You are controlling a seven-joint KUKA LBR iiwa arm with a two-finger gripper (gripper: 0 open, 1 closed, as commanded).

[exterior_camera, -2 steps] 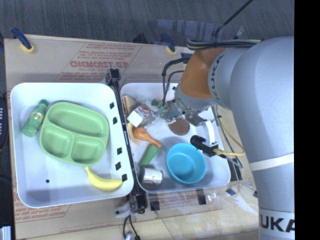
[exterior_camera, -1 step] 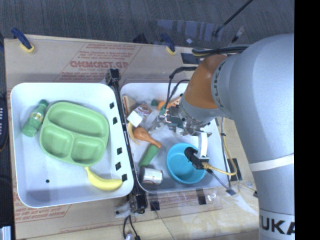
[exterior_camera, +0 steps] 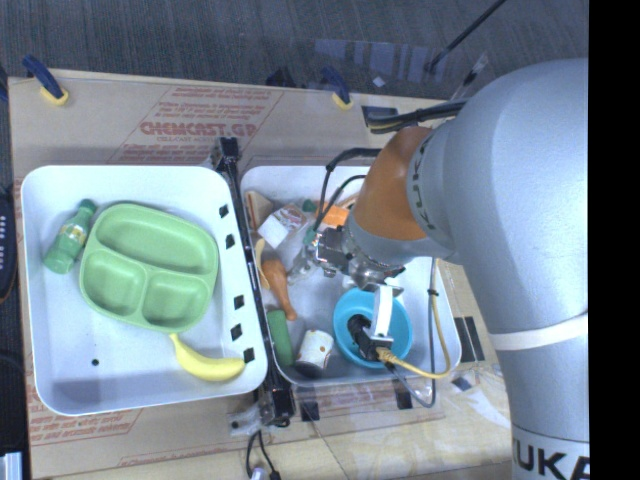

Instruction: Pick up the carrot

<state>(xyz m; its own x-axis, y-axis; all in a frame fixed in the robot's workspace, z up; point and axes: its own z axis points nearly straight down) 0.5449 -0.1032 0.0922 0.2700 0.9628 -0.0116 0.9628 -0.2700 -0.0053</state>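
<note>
Looming nearest, the arm [exterior_camera: 520, 218] is reaching over the right bin [exterior_camera: 290, 178], with the gripper [exterior_camera: 324, 252] hanging low. I am unable to tell how its jaws stand. The carrot [exterior_camera: 274, 280] is lying along the wall facing the other bin [exterior_camera: 40, 268], just beside the gripper. I am recommending closing across the carrot's width.

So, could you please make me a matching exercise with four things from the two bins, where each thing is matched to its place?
Things:
1. banana
2. bowl
3. carrot
4. bottle

Places:
A. left bin, to the left of the plate
B. right bin, near its left wall
C. left bin, below the plate in the picture
D. right bin, in its lower right part, under the arm

Pairs: 1-C, 2-D, 3-B, 4-A
</note>
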